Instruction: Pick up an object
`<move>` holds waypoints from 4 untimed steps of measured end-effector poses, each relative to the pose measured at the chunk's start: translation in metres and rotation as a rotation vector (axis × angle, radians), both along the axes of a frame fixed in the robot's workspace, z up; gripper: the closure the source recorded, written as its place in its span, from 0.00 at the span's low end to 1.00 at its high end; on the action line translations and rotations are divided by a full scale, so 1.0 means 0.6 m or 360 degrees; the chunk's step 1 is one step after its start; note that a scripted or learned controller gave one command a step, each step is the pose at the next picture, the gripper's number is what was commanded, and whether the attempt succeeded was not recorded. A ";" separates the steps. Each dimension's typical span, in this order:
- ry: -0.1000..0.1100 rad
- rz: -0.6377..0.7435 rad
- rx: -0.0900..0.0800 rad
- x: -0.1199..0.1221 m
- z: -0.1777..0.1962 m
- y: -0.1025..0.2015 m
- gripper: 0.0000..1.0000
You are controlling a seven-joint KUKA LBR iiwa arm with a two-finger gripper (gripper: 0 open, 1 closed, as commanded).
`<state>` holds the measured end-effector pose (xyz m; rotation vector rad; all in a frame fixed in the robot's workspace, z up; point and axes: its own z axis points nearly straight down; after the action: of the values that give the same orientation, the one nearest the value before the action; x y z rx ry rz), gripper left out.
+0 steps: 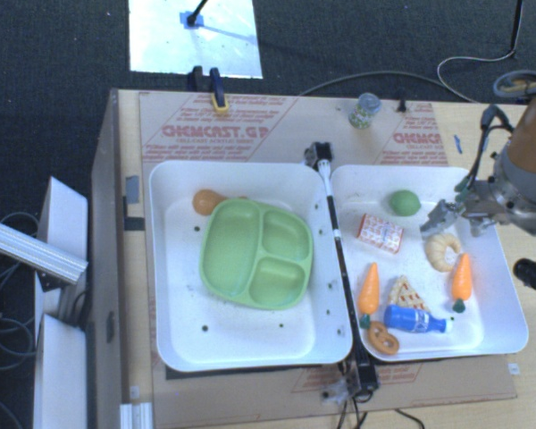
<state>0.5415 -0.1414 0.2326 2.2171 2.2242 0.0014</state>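
Blue bottle (414,321) at near rim; croissant (443,251) (beside carrot (462,277)) under fingers (457,213), seemingly spread, grasping nothing.

The right bin (509,329) is crowded toward six o'clock: a carrot (369,290), a waffle wedge (408,291), a blue bottle (414,320) and a pretzel (381,338) lie close together, with a second carrot (462,277) and a pale ring-shaped pastry (443,250) just at three o'clock of them, leaving narrow gaps. Open floor lies toward twelve o'clock, between the green ball (405,202), the red-and-white block (380,232) and the dividing rim. In the left bin (174,329) the green divided tray (257,254) takes the middle, an orange ball (206,202) at its ten o'clock; bare floor runs along six and nine o'clock.
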 end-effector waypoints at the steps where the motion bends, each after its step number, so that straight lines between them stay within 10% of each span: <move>1: 0.0005 0.0000 0.0001 0.049 -0.223 0.036 0.00; 2: -0.0002 -0.0003 -0.0002 0.131 -0.247 -0.047 0.00; 3: -0.0001 -0.0002 -0.0002 0.082 -0.246 -0.109 0.00; 4: 0.0033 0.0004 0.0005 0.156 -0.249 -0.110 0.00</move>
<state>0.6351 -0.2075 0.0830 2.2262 2.2391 -0.0177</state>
